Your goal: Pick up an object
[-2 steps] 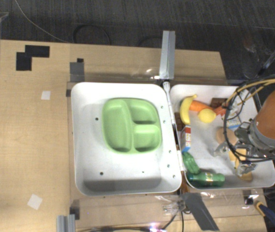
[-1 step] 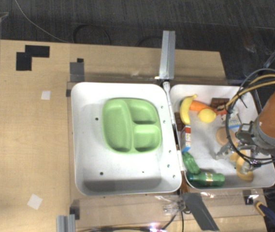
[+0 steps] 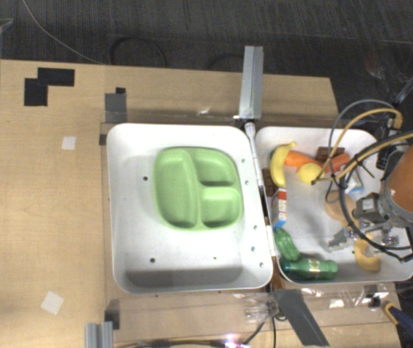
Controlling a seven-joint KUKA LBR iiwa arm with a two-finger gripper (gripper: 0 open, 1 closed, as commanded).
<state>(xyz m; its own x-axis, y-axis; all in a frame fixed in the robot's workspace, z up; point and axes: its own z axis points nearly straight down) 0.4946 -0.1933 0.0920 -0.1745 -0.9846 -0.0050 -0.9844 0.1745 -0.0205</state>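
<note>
Over the right bin [image 3: 315, 278] the jaws [image 3: 358, 234] hang low; whether they stand wide or narrow, I cannot tell, and nothing shows between them. Just below them lies a yellowish piece [image 3: 368, 258]. Left of them, near the bin's front wall, lies a green bottle [image 3: 309, 268], with a small carton [image 3: 281, 205] above it. Up and left of the jaws sit a banana [image 3: 280, 162] and a lemon [image 3: 309, 172]. Well left, a green tray [image 3: 195, 187] rests in the left bin [image 3: 130, 216] on the bench [image 3: 39, 216].

No readable text anywhere here; the small white packet [image 3: 281, 205] at the right bin's left wall carries print, but it's too blurred to make out.
</note>
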